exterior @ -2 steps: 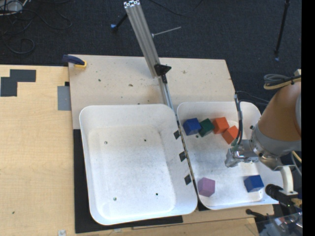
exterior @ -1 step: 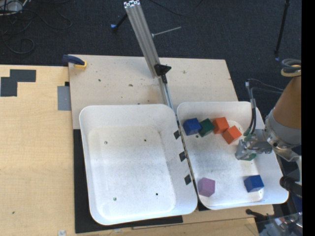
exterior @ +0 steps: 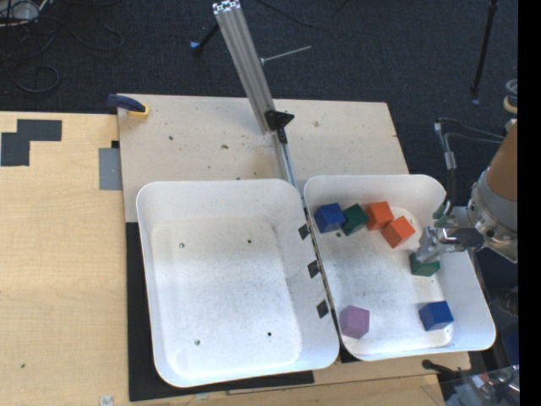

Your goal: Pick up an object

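The left bin (exterior: 221, 345) sits beside the right bin (exterior: 397, 349), where the blocks lie. Going rightward in that bin: a blue block (exterior: 330, 217) touching a dark green block (exterior: 353, 219), then two orange blocks (exterior: 379, 214) (exterior: 397, 231) near the top. Lower down lie a purple block (exterior: 354, 321) and another blue block (exterior: 436, 315). By the right wall, the gripper (exterior: 428, 249) hangs directly over a green block (exterior: 425, 266), touching or nearly so; whether it pinches that block I cannot tell.
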Controlling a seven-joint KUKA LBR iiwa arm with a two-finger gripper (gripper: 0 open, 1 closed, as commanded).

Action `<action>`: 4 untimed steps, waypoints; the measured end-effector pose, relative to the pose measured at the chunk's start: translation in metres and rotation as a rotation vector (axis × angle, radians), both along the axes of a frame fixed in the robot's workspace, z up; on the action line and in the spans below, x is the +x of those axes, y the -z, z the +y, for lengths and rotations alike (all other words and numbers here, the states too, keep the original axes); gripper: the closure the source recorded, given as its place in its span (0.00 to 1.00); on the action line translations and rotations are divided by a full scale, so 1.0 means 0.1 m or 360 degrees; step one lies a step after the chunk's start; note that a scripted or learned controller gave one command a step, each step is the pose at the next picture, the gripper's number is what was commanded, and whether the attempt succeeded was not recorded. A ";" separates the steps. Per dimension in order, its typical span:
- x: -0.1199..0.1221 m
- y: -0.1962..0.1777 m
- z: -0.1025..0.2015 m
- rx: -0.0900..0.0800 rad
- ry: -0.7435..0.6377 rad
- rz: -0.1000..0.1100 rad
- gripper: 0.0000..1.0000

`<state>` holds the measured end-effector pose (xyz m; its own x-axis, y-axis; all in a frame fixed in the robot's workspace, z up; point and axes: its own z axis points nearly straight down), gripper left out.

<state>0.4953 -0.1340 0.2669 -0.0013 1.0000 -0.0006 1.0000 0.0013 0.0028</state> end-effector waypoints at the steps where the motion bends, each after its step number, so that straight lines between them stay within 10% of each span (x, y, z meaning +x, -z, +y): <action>1: 0.29 0.18 0.44 0.0003 -0.0003 0.0009 1.00; 4: 0.98 0.30 1.88 0.0003 -0.0005 0.0006 1.00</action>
<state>0.5929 0.0545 0.2368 -0.0045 1.0000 0.0015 1.0000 0.0045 -0.0008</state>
